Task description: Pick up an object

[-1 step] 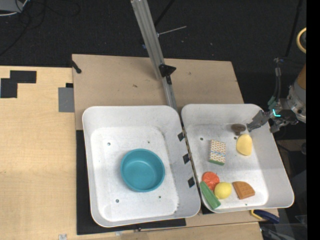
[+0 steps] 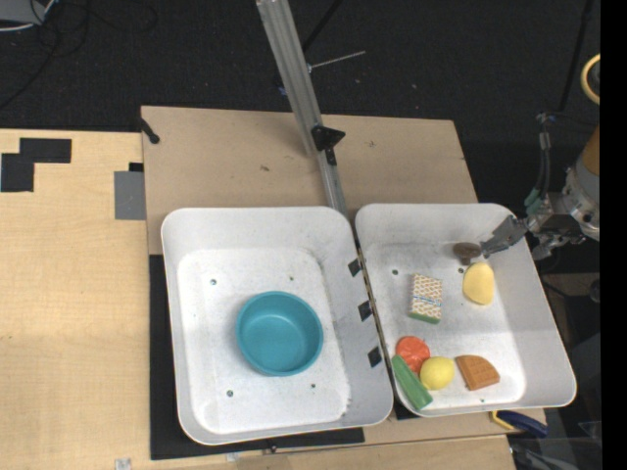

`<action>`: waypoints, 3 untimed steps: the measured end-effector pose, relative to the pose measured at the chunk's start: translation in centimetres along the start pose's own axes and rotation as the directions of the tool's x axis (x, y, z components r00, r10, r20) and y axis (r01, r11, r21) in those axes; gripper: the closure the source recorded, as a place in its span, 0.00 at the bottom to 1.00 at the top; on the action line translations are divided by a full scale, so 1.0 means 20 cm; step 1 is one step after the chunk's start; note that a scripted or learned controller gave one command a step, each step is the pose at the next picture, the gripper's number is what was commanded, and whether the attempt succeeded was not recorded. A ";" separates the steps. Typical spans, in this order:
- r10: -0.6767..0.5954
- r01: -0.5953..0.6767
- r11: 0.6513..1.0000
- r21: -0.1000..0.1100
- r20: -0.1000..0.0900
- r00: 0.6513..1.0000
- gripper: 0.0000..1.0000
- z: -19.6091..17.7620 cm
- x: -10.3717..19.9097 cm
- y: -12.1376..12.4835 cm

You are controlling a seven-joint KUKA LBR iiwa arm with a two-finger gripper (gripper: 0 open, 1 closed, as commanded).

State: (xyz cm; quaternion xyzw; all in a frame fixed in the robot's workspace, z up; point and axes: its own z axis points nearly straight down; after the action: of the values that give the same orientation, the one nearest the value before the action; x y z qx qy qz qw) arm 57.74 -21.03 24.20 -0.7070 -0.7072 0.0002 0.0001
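Over right bin (image 2: pixel 549 360) back edge: claw (image 2: pixel 477 251) beside yellow lemon (image 2: pixel 479 284), finger state cannot tell. Advice: centre over lemon, descend straight, close gently; round, may roll.

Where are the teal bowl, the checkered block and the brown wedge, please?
teal bowl (image 2: pixel 279 333), camera view, inner floor.
checkered block (image 2: pixel 426 296), camera view, top face.
brown wedge (image 2: pixel 477 371), camera view, upper surface.

Grey metal tool (image 2: pixel 490 246), slim dark fingers, black cable above wrist
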 end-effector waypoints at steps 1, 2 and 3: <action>0.000 0.000 1.000 0.003 -0.001 1.000 0.00 0.22 0.01 -0.03; 0.000 0.000 1.000 0.005 -0.001 1.000 0.00 0.53 0.04 -0.05; 0.000 0.000 1.000 0.001 0.000 1.000 0.00 0.76 0.04 -0.05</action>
State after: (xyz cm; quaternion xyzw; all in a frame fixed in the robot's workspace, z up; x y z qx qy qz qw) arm 56.80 -20.31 9.05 -0.7070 -0.7072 0.0006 0.0003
